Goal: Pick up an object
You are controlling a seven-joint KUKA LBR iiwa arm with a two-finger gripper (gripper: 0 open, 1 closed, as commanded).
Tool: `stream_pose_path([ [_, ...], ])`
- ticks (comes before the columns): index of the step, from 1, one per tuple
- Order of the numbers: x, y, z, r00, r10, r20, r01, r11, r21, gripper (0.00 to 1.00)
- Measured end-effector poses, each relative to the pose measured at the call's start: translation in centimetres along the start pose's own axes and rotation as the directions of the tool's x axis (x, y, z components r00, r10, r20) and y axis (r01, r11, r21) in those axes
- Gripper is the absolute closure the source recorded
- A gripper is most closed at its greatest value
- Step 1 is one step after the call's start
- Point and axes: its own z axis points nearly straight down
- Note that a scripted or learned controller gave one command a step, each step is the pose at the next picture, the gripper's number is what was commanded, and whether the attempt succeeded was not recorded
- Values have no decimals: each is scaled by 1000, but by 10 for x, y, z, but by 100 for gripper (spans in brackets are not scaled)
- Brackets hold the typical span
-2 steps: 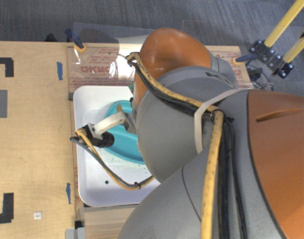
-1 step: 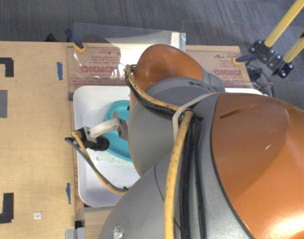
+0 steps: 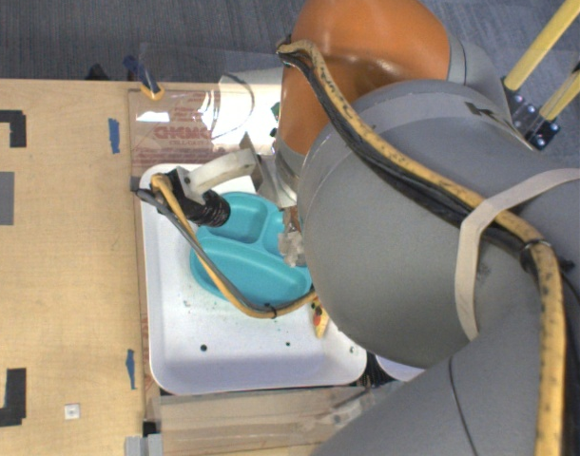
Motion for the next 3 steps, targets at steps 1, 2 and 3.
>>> stream_pose_path([
  [1, -4, -4, 92, 979, -203, 18, 203, 979, -3, 100],
  [2, -5, -3, 142, 1000, 10, 16, -10, 1000, -6, 100],
  [3, 4, -3, 12, 1000, 10, 3, -10, 1000, -2, 100],
])
